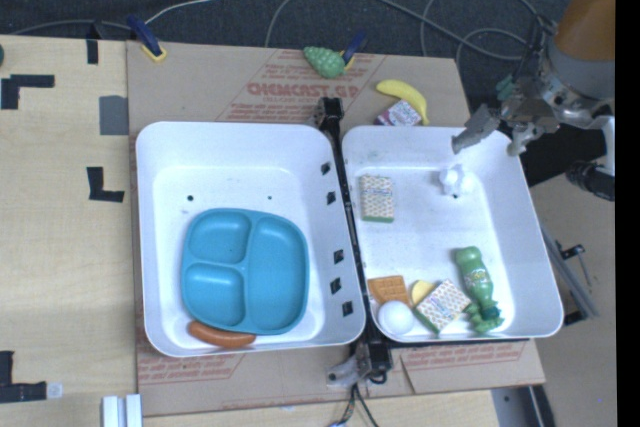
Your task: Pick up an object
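— Inside the right white bin (520,215), which object lies nearest the arm?
— A small white crumpled lump (453,180), near the far wall; a checkered sponge pad (377,197) sits to its left.
— And the two-finger gripper (497,130)?
— It hangs over the bin's far right corner, apart from the lump, fingers spread and holding nothing.
— The left bin (160,215)?
— It carries a blue divided plate (245,270).

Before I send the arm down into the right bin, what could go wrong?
1. The end effector sits over the right bin's upper rim, so a straight descent may strike that edge.
2. The white egg, cracker, patterned packet and green bottle crowd the lower corner; a grasp there may catch two or slip.
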Robot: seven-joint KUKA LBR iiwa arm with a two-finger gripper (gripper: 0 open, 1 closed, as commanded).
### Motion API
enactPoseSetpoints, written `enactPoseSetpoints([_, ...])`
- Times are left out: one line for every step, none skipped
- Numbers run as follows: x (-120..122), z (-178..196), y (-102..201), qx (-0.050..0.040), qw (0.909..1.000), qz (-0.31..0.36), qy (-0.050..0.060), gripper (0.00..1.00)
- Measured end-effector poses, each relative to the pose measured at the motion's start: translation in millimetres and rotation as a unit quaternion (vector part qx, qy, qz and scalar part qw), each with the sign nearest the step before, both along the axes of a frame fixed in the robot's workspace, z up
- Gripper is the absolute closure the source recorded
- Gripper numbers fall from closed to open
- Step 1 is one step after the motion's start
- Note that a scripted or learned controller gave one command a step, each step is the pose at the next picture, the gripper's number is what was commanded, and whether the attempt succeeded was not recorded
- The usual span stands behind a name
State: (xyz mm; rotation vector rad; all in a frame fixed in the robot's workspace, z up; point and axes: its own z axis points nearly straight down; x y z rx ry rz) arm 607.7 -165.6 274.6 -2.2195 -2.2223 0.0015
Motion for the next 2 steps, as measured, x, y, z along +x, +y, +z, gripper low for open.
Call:
enactPoseSetpoints([-40.7,-126.1,-25.9,0.0004,1.0000,0.000,0.001,0.00])
enactPoseSetpoints([-108.7,-184.7,-30.3,0.0005,1.0000,-0.001,0.000,0.00])
